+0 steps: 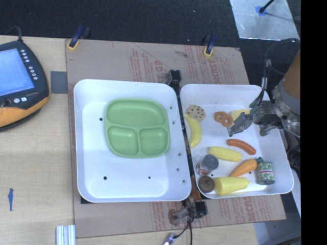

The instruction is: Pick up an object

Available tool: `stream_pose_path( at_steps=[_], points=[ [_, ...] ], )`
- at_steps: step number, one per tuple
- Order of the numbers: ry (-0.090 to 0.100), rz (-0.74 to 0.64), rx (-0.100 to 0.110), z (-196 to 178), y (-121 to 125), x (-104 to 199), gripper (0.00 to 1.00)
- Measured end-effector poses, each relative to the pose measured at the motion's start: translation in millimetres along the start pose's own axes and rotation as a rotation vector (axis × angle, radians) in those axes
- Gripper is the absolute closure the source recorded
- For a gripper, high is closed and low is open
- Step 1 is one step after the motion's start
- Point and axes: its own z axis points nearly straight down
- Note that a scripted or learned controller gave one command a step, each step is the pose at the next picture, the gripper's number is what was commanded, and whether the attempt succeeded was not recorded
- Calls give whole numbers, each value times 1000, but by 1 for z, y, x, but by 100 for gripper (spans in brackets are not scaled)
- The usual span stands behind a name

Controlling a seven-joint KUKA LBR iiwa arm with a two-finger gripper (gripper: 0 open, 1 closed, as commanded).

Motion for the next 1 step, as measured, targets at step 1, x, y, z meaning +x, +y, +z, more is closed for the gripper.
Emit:
stream_pose_path(
  at_steps=[1],
  points=[
    [0,0,3,130,29,-8,0]
  ],
)
